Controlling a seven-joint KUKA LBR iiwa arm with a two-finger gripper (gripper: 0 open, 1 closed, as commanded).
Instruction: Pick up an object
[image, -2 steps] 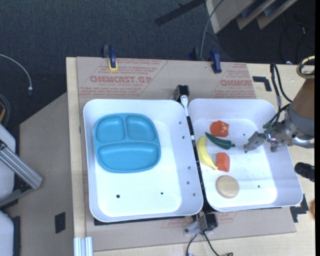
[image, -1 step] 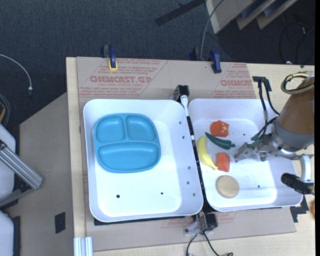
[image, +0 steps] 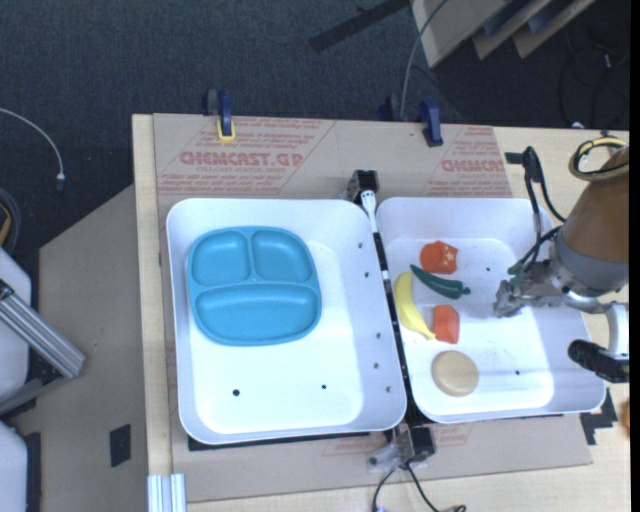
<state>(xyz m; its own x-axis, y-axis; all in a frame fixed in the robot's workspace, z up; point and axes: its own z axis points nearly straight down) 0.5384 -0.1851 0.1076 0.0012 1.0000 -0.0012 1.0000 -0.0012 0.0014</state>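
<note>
The right bin (image: 520, 395) holds several toy foods. A red tomato-like piece (image: 438, 256) lies near its back. In front of it a dark green pepper (image: 441, 284) lies slantwise, beside a yellow banana (image: 409, 305) along the left wall. A small red piece (image: 446, 323) touches the banana's lower end, and a tan round bun (image: 455, 372) sits nearest the front. My gripper (image: 512, 297) hangs low over the right half of this bin, to the right of the pepper and apart from every object.
The left bin (image: 280, 400) holds a blue divided plate (image: 256, 285) in its back left part. Black clips (image: 366, 186) join the bins along the middle seam. The grey arm with its orange band (image: 600, 225) covers the right bin's far right side.
</note>
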